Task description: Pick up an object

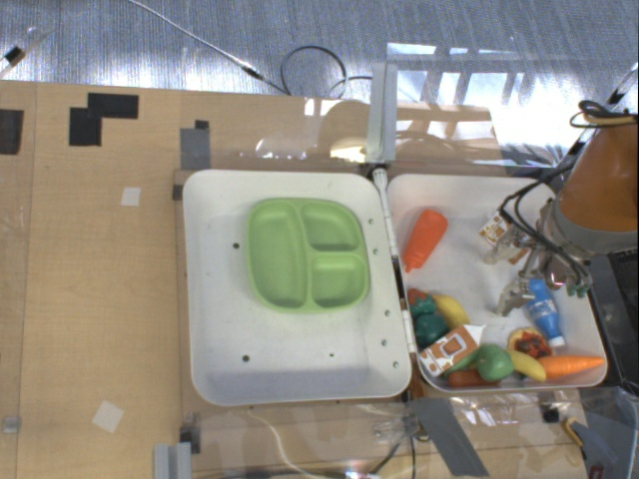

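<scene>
Camera view, looking down at a slant on a wooden table (90,267) that carries two shallow white bins side by side. The left bin (215,357) holds a light green divided plate (307,253), lying flat near its middle. The right bin (469,257) holds toy food and small items: an orange carrot-shaped piece (423,239) near the top left, and a cluster along the bottom edge including a dark green piece (427,319), a yellow piece (451,310), a small printed box (451,348), a green round fruit (493,362), a banana (528,366) and a long orange carrot (571,366).

The grey arm with its orange band (604,183) enters from the right. Its end effector (523,293) hangs low over the right side of the right bin, just beside a small blue bottle (544,312). Whether its fingers are spread or pressed together cannot be told; cables and metal parts blur together there.

The likely target is the blue bottle, lying on the bin floor close to the right wall. Its long axis runs from upper left to lower right, with the white end toward the lower right. To grasp well, the fingers should close across the bottle's narrow width, at right angles to that axis, near its middle, keeping away from the bin wall and the fruit just below.
</scene>
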Controlling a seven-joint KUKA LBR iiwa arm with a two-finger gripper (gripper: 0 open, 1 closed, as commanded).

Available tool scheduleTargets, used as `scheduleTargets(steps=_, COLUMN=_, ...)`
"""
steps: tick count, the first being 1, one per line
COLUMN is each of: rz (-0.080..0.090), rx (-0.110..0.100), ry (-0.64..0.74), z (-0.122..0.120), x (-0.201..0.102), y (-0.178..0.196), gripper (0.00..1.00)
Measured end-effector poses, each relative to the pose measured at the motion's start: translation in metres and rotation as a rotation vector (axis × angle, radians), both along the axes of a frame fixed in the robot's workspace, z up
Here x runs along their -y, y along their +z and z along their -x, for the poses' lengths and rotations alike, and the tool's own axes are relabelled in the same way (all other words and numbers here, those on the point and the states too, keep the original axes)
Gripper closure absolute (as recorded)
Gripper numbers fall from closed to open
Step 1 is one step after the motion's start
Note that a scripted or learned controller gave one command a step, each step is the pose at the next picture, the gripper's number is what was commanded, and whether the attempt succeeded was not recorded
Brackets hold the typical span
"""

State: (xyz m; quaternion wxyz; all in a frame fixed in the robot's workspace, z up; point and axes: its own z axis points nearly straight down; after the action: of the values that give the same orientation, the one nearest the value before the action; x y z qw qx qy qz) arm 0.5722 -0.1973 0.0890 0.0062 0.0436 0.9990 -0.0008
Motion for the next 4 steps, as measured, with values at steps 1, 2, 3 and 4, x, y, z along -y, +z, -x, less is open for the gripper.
scheduleTargets(steps=1, rz=-0.001, rx=0.002, ry=-0.076, z=0.008, x=0.001, y=0.0, gripper=0.0)
scheduleTargets(steps=2, rz=0.0, rx=0.001, ry=-0.039, z=0.019, x=0.007, y=0.0, gripper=0.0)
scheduleTargets(steps=3, rz=-0.005, rx=0.001, ry=-0.283, z=-0.054, x=-0.02, y=-0.001, gripper=0.0)
scheduleTargets(steps=4, rz=-0.003, rx=-0.002, ry=-0.28, z=-0.01, x=0.009, y=0.0, gripper=0.0)
